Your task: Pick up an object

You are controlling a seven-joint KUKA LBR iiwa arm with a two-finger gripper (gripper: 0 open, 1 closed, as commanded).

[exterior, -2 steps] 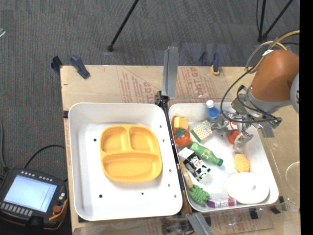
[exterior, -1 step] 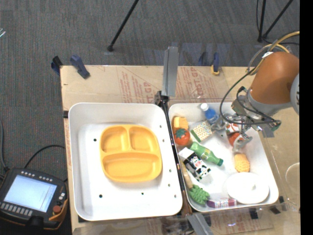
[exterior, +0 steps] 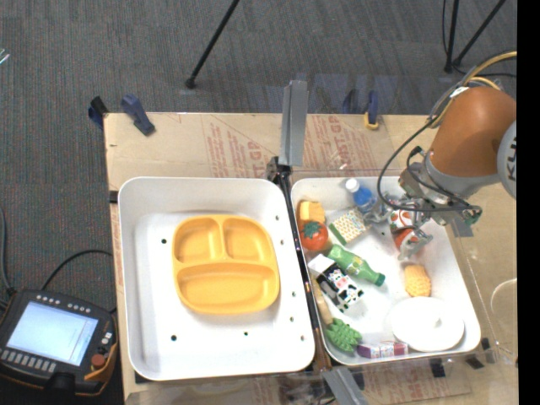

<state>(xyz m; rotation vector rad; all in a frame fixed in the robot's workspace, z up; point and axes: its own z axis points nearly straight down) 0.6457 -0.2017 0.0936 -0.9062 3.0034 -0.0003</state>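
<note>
hand: hovering low in the right bin, grip state unreadable
step: closing in on the red-and-white toy
next: needing a centred descent

Grey arm with a rounded, glossy orange band, black and yellow cables looping beside it, grey metal wrist below the band, gripper of dark metal parts, perhaps with red-and-white detail, too small to tell
</note>
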